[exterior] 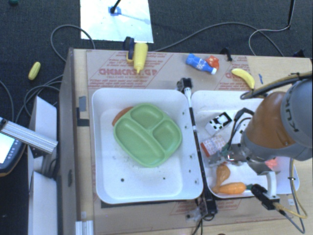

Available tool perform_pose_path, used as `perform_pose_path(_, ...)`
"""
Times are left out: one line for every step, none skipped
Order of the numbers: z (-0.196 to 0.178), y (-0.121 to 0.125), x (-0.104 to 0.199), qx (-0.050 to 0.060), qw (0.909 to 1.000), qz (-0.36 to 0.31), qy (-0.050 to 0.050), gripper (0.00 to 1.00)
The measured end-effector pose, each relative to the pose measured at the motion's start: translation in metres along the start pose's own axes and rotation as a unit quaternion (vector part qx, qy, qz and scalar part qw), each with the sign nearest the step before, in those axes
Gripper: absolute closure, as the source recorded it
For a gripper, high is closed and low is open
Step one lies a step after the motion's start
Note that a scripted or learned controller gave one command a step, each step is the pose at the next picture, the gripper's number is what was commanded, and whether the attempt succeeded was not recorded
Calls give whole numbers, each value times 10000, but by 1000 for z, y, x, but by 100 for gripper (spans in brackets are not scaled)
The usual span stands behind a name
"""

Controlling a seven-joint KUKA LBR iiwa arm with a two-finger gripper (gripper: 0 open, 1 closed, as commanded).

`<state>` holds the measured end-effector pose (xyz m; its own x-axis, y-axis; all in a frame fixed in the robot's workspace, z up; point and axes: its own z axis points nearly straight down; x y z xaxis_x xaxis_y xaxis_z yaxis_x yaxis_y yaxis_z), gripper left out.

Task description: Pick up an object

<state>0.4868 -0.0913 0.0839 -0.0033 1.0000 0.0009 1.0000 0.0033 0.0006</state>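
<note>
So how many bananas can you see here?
2. One banana lies on the bench behind the right bin; another banana lies on the dark floor at far left. The arm may hide more.

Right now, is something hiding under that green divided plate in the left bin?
Yes: an orange-brown curved edge peeks from under the green divided plastic plate at its upper left. The rest is covered, so what it is cannot be told.

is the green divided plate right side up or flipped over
Right side up. The green divided plate in the left bin shows its three sunken compartments and raised dividers facing the camera.
</note>
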Motion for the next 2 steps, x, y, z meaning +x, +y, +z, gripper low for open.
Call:
perform_pose_path(-11,1,0,-15,10000,2,1,100)
perform_pose_path(-107,1,33,-13,10000,0,-3,100)
